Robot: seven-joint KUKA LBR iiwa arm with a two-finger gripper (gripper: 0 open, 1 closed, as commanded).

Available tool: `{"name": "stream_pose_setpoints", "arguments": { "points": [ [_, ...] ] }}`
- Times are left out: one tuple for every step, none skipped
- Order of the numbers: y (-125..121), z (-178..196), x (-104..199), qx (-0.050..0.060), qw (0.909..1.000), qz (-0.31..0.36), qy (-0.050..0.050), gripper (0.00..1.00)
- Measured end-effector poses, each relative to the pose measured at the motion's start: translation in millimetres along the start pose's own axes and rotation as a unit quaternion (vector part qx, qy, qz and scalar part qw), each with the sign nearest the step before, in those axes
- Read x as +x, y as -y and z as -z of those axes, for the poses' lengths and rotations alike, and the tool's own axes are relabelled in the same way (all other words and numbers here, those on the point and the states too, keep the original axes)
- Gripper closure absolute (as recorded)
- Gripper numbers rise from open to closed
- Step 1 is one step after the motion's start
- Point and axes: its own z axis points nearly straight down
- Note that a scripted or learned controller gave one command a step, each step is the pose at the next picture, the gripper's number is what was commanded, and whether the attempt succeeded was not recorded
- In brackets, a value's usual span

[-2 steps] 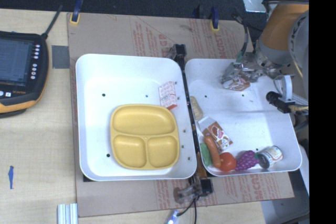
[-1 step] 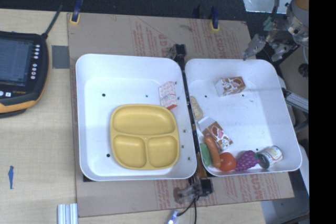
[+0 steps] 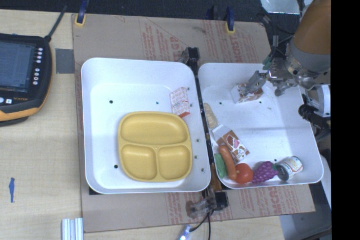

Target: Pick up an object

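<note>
My gripper (image 3: 269,84) hangs over the far part of the right bin (image 3: 304,137), its two fingers spread open with nothing between them. A small crumpled packet (image 3: 248,93) lies on the bin floor just left of the left finger (image 3: 256,80); I cannot tell whether they touch. Along the bin's left and near sides lie a beige item (image 3: 210,116), a brown snack packet (image 3: 234,144), an orange sausage-like piece (image 3: 226,158), a red tomato (image 3: 243,173), purple grapes (image 3: 263,171) and a small can (image 3: 289,166).
The left bin (image 3: 101,93) holds a yellow divided plate (image 3: 154,146) and a red-and-white packet (image 3: 180,101) by its right wall. A teach pendant (image 3: 19,76) lies on the bench at far left. Clamps (image 3: 192,55) stand at the bins' joint.
</note>
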Motion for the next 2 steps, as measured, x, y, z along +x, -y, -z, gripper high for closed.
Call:
{"name": "stream_pose_setpoints", "arguments": {
  "points": [
    [-51.5, -68.7, -45.2, -0.005, 1.0000, 0.000, 0.001, 0.00],
    [20.8, 36.0, -12.1, -0.003, 1.0000, 0.000, 0.000, 0.00]
  ]
}}
